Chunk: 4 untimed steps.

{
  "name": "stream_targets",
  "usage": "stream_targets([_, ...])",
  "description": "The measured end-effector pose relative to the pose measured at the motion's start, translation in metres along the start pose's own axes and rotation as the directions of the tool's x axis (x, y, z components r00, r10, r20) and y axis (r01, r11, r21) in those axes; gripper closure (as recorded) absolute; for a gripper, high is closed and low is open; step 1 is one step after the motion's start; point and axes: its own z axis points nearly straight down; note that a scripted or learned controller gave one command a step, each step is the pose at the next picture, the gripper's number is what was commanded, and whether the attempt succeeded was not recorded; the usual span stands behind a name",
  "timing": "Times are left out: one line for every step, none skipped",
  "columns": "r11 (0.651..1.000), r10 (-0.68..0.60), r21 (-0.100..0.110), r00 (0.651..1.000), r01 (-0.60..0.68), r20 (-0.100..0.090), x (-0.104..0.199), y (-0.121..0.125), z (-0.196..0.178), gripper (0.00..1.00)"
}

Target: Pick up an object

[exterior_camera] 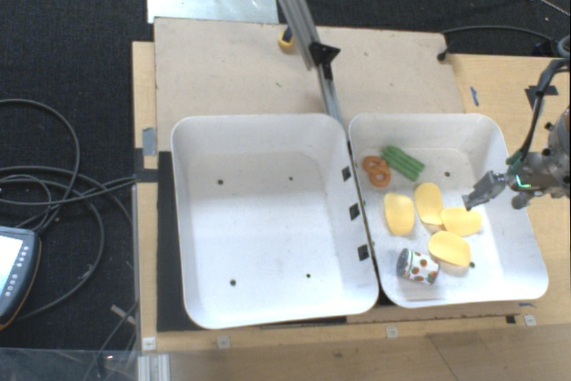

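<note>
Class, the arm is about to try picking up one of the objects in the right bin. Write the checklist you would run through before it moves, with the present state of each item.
1. Objects within reach: ok. All lie in the right bin.
2. Gripper placement: ok. The gripper is over the right bin, beside the yellow piece nearest the arm.
3. Target standing alone: not ok. That piece touches the upper yellow piece, and the lower yellow piece lies close by.
4. Gripper carrying nothing: cannot tell at this size.
5. Easier targets: ok. The green object and the orange ring lie apart from the yellow cluster.
6. Small patterned cup: not ok, lying on its side.
</note>
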Motion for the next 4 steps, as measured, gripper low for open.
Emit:
stream_targets([1.000,0.002,-0.004,1.000,-0.002,0.001,0.000,0.001,-0.002,0.00])
stream_targets([1.000,0.005,0.001,1.000,-0.005,0.000,-0.008,-0.006,0.051,0.00])
stream_targets([1.000,0.004,0.003,1.000,-0.004,-0.001,-0.009,-0.003,0.114,0.00])
stream_targets([1.000,0.004,0.004,1.000,-0.004,-0.002,-0.006,0.000,0.176,0.00])
